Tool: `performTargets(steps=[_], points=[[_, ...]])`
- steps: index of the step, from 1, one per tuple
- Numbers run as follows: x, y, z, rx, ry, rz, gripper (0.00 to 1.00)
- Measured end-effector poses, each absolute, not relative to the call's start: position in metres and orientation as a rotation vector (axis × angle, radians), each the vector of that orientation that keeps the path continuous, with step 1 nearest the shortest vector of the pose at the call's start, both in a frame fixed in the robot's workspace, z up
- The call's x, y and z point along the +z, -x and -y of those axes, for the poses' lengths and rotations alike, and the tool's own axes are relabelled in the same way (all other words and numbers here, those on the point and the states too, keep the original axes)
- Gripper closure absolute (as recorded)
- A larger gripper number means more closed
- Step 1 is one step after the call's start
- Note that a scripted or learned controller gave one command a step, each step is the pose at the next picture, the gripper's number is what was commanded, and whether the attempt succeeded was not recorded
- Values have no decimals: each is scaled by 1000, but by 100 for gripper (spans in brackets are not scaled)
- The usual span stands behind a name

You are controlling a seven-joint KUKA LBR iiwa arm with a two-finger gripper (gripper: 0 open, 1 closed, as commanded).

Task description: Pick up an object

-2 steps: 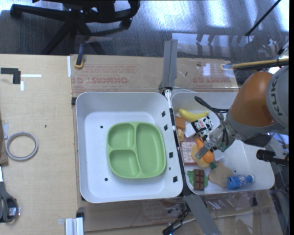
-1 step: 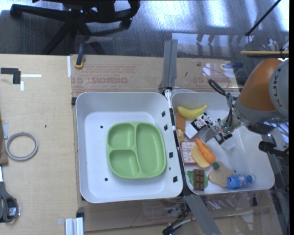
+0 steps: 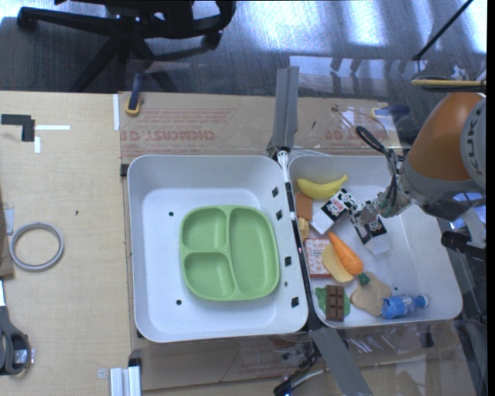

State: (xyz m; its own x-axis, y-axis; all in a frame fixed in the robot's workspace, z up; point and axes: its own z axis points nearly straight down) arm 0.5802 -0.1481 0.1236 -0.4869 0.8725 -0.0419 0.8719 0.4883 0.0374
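Right now your black two-finger gripper (image 3: 372,223) sits low in the right white bin (image 3: 433,267), mid-floor; you cannot tell its state. Orange plastic carrot (image 3: 346,254) lies just beside it toward the divider edge, yellow banana (image 3: 322,186) near the far edge. Green divided tray (image 3: 230,253) fills the left white bin (image 3: 147,255).

A robotics lab: an office chair's base (image 3: 131,23) on carpet behind a cardboard-covered bench (image 3: 62,170).
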Motion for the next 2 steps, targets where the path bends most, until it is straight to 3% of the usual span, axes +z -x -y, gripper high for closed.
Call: performTargets(steps=[1, 2], points=[[111, -575, 128, 30, -2087, -2293, 100], [111, -594, 110, 24, -2257, -2139, 100]])
